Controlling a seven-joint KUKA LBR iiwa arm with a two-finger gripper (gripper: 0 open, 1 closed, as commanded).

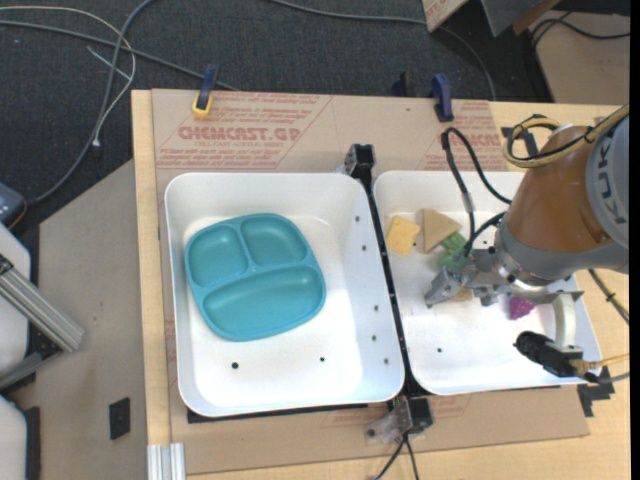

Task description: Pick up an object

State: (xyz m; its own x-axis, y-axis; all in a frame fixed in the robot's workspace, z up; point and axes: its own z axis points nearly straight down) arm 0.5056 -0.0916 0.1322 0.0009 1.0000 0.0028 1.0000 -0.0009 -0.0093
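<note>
Gripper (447,286) low in right bin (470,368), finger state indiscernible, green object (452,253) touching, yellow block (403,235) near bin's back-left corner, teal divided plate (256,274) in left bin (290,378).

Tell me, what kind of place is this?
Probably a robotics lab: a robot arm reaches over two white bins, boards are held by clamps, and loose cables trail across the carpet.

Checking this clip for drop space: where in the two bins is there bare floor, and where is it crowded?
Left bin: bare floor in front of and right of the teal divided plate. Right bin: bare near-left floor, below the gripper. Crowded: its far half, where the yellow block, tan wedge, green piece and purple piece cluster around the arm.
</note>
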